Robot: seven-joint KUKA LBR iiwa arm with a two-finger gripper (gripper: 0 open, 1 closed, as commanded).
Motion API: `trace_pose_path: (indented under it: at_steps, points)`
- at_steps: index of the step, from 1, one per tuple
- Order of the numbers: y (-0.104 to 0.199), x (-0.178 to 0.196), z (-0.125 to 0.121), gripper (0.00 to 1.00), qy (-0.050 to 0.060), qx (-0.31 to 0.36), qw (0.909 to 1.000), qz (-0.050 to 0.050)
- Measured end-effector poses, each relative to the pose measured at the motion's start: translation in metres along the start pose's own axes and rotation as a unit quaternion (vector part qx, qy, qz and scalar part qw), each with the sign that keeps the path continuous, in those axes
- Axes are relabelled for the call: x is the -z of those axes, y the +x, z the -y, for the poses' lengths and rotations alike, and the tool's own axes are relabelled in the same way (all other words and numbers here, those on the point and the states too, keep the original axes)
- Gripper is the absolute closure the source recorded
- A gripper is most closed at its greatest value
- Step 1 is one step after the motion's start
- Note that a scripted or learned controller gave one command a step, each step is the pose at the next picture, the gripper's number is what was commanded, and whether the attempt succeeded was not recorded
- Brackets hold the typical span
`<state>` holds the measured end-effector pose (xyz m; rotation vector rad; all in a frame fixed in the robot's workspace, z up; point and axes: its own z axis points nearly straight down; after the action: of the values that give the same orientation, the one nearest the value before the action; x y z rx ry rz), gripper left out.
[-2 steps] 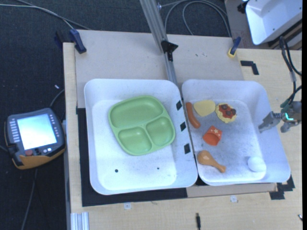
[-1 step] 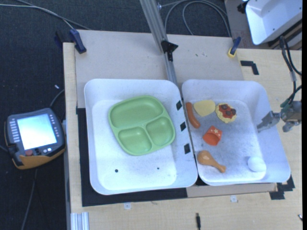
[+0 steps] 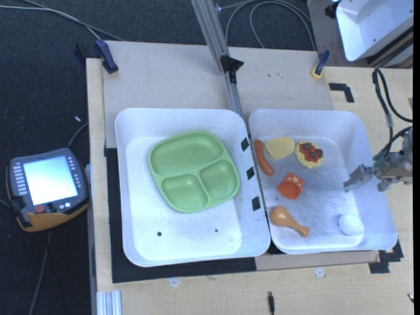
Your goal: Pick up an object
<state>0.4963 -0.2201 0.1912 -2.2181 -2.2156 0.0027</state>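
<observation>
The gripper hangs at the 3 o'clock side of the right bin; I cannot tell how it is set. It may close on nothing, because the white egg at 5 o'clock is round and slips away. The red cup, drumstick, sausage and pizza slice lie toward 9 o'clock, nothing between. The green tray sits in the left bin.

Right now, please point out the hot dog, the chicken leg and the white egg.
hot dog (image 3: 264,157), camera view, middle of the sausage.
chicken leg (image 3: 283,217), camera view, its thick end.
white egg (image 3: 350,224), camera view, its top.
</observation>
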Motion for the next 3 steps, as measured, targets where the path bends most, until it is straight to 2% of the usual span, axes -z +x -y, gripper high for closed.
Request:
trace_pose_path:
  at_steps: [2,3]
  points:
    - [0.015,-0.101,-0.001,0.0,0.0,0.001,1.0,-0.001]
    - [0.014,-0.087,-0.002,1.0,-0.003,0.0,1.0,0.001]
